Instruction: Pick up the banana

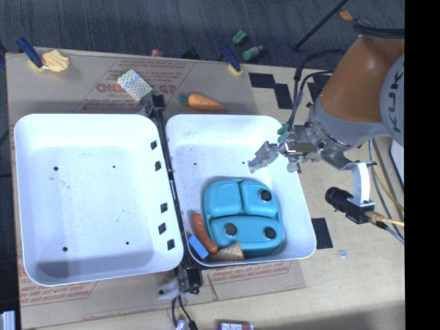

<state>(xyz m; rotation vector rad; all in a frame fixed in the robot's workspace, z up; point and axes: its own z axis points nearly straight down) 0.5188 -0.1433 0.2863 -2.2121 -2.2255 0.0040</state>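
Note:
My gripper (263,157) hangs above the right bin (206,126), near its right wall and behind a blue moulded tray (242,215). Nothing shows in the gripper. The blue tray lies in the front half of that bin. Against the tray's front left lie an orange sausage-shaped thing (201,227), a small blue block (197,247) and a tan wedge (231,251) that pokes out from the tray's edge; I cannot tell what the wedge is. A pale yellow thing (56,62) sits on the cardboard at the far back left, beside a blue clamp (29,50).
The left bin (82,126) stands next to the right one, with a black divider (162,177) between them. A toy carrot (203,102) and a patterned block (134,84) lie on the cardboard behind the bins. Small green pieces (246,45) lie on the floor beyond.

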